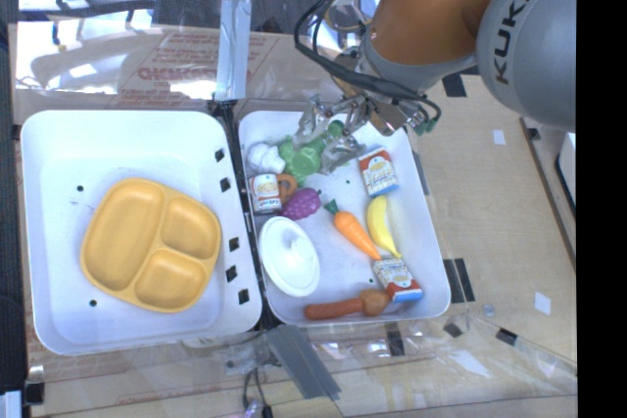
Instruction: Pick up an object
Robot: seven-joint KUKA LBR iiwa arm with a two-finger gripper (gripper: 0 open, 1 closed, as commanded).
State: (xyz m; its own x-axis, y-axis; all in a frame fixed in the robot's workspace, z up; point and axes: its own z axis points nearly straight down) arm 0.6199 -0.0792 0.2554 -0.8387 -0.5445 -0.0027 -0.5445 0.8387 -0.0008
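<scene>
The left bin (pixel 39 210) holds a yellow divided plate (pixel 149 244) with three compartments, lying a little toward the near side. A strip of grey tape (pixel 232 49) runs along the tabletop (pixel 490 210) at the far end of the seam between the two bins.

The right bin (pixel 431 259) is crowded. At its far left corner sits a white garlic bulb (pixel 263 156), and just near of it a small can with a red label (pixel 266 193). Beside the can lies a purple bunch of grapes (pixel 302 204), touching a small orange ring (pixel 286 183). A white bowl (pixel 291 256) rests at the near left side. A green leafy toy vegetable (pixel 302 159) lies at the far side, right of the garlic. A brown sausage (pixel 345 307) lies along the near wall. A carrot (pixel 355 232) lies slantwise in the middle, with a banana (pixel 380 225) just to its right. One small carton (pixel 378 172) stands far of the banana and another carton (pixel 397 277) lies near of it, close to the sausage's end.

The tool (pixel 328 132) hangs over the far side of the right bin, right at the green vegetable. Its metal fingers are tangled in view with the toy, and whether they are released or clenched cannot be told. Above it rises the orange band (pixel 431 5) and the grey arm (pixel 534 34).
</scene>
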